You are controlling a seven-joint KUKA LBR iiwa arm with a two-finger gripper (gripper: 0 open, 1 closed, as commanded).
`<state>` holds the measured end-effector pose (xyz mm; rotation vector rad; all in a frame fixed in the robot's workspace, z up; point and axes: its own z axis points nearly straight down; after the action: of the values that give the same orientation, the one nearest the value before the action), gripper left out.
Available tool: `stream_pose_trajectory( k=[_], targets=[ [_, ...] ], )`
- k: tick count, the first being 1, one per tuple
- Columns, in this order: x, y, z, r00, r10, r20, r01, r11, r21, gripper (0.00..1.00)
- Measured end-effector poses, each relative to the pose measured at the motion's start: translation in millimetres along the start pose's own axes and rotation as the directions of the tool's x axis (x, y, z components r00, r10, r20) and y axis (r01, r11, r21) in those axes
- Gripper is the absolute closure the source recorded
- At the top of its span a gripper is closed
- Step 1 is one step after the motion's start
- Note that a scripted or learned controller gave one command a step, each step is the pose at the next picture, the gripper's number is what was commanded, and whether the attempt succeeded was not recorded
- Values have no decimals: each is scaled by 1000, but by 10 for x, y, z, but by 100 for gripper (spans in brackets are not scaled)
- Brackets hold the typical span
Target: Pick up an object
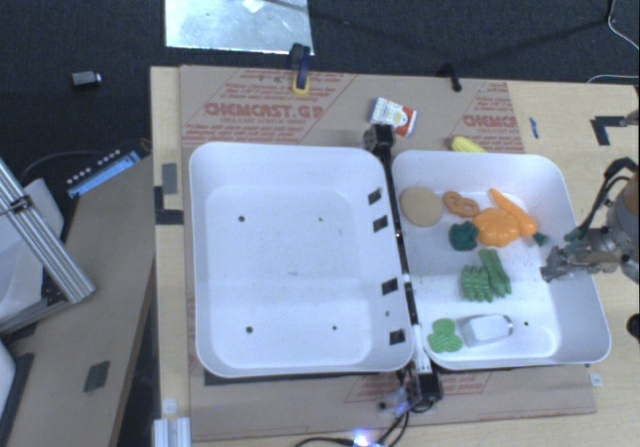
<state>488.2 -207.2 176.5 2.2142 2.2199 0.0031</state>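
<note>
Jaws at right bin's edge, orange toy near, apart

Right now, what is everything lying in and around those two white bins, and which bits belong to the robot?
Left bin: one, white, left of the divider.
Right bin: one, white, holds the toys.
Tan disc: one, right bin's top left.
Pretzel: one, orange-brown, beside the disc.
Orange toy: one, top middle.
Dark green toy: one, below the pretzel.
Green bean bunch: one, centre.
Light green piece: one, bottom left.
White block: one, beside it.
Yellow toy: one, on the bench behind the right bin.
Hand: one, grey, at the right bin's right edge.
</note>
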Motion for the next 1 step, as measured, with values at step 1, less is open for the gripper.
stream_pose_trajectory(
  k=[1],
  targets=[
    [10, -16, 183, 1000, 1, -3, -1, 1000, 6, 100]
  ],
)
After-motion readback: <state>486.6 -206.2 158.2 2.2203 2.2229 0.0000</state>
